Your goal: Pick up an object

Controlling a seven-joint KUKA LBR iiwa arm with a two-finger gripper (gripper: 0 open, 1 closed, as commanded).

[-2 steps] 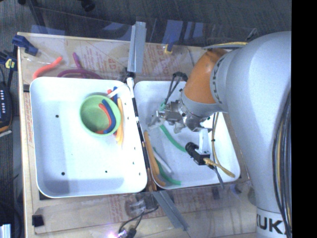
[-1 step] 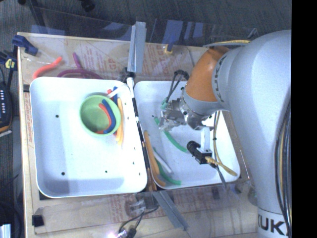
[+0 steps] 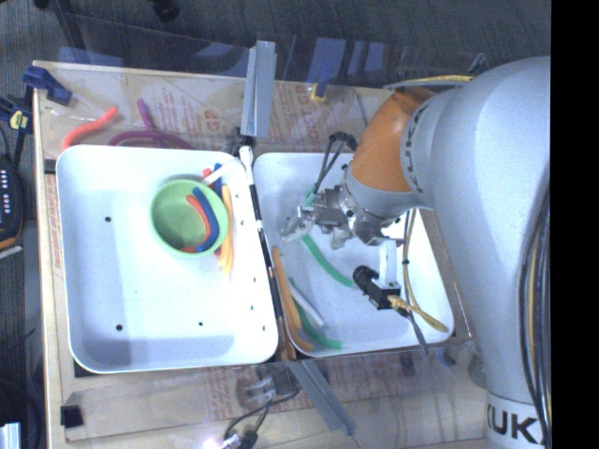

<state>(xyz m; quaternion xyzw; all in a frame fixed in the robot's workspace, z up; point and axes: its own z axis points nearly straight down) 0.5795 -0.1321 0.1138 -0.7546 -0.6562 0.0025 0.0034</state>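
1. Tool [image 3: 314,221]: stood low in the right bin [image 3: 281,181], near its left side. Apart or together: could not tell. Nothing was seen held.
2. Green strip [image 3: 329,262]: lay on the bin floor just beside the tool, slanting toward the bin's middle. Judged light, thin, bendable and possibly slippery. Best gripped across its narrow width, near mid-length.
3. Orange stick [image 3: 284,293]: lay along the same bin's left wall.
4. Left bin [image 3: 112,288]: held a green bowl [image 3: 182,218] with coloured pieces inside.
5. Counter [image 3: 187,106]: carried both bins.

bowl [image 3: 173,221] in left bin [image 3: 122,297] | stick [image 3: 287,307] in right bin [image 3: 351,321], by left wall
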